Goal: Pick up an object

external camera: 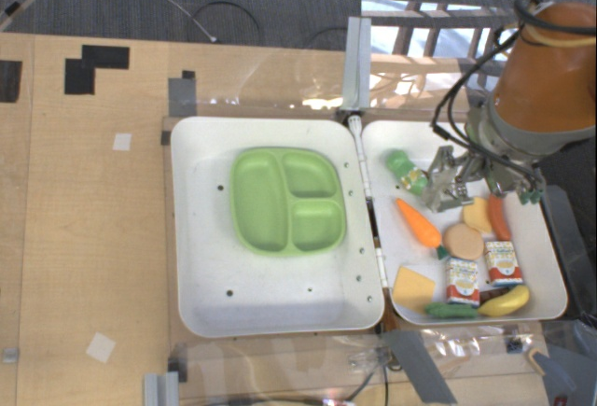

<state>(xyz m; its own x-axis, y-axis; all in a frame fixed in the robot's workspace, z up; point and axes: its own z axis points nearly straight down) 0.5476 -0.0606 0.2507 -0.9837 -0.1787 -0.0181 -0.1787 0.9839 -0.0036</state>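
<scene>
My gripper (pixel 446 189) hangs low over the upper middle of the right bin (pixel 552 287), under the orange wrist band. A green bottle-shaped toy (pixel 405 168) lies just to its left. An orange carrot (pixel 418 221) lies slanted below and to its left. To its right are a pale yellow piece (pixel 478 213) and a red sausage-shaped toy (pixel 499 217). Nothing shows as lifted off the bin floor.
Lower in the right bin are a tan round piece (pixel 464 241), a yellow cheese wedge (pixel 414 285), two small cartons (pixel 462 281), a banana (pixel 505 301) and a dark green vegetable (pixel 451 309). The left bin (pixel 201 301) holds a green divided plate (pixel 287 201).
</scene>
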